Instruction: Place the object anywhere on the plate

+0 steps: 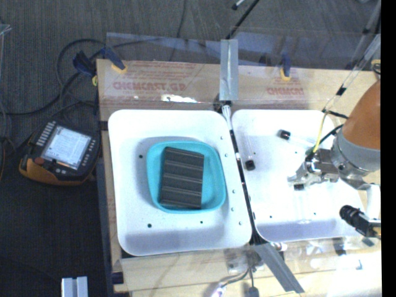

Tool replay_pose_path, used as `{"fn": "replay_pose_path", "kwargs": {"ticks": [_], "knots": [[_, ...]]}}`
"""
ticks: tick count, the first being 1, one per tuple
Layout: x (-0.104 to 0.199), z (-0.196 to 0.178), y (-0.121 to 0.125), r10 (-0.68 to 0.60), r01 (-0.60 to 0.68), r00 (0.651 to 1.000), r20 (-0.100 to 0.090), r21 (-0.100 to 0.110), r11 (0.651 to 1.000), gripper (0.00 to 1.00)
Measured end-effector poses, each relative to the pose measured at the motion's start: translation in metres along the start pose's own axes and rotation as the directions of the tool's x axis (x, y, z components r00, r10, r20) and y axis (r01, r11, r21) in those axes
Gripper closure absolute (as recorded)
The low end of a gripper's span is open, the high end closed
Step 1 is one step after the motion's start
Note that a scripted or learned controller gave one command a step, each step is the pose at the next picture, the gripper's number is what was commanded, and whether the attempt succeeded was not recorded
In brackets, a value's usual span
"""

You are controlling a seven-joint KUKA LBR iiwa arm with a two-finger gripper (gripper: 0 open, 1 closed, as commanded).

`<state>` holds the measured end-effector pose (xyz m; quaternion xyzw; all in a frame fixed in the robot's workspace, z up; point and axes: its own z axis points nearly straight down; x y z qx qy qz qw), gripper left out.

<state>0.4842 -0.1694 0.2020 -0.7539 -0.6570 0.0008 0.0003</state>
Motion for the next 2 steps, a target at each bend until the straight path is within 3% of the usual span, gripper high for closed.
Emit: {"fn": "replay_pose_path", "kwargs": {"ticks": [1, 2], "knots": [[0.000, 0.000, 0.000, 0.000, 0.000, 1.000, 0.000, 0.000, 1.000, 0.00], [-0.051, -0.099, 0.007, 0.120, -0.120, 0.993, 0.003, -0.003, 0.993, 0.00]]}}
